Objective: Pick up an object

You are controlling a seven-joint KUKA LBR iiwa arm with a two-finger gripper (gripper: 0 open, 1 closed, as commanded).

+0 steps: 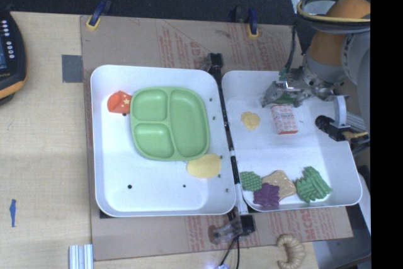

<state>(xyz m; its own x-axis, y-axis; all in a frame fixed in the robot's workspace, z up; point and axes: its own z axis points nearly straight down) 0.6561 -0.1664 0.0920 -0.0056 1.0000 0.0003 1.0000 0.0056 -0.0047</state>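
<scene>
My gripper point(286, 95) hangs over the back of the right bin point(337, 164), on the grey arm with its orange band that reaches in from the right. Just in front of it, touching or nearly touching its tip, lies a small red-and-white carton point(285, 120). A pale yellow round piece point(250, 120) sits to the carton's left. Along the bin's front edge lie a green waffle piece point(250, 181), a purple grape bunch point(267, 196), a tan toast slice point(281, 184) and a green leafy piece point(313, 184).
The left bin point(113, 192) holds a green divided plate point(170, 123), a red piece point(119, 102) at its back left and a yellow lemon shape point(204, 166) by its right wall. A tan curled item point(291, 250) lies on the bench in front.
</scene>
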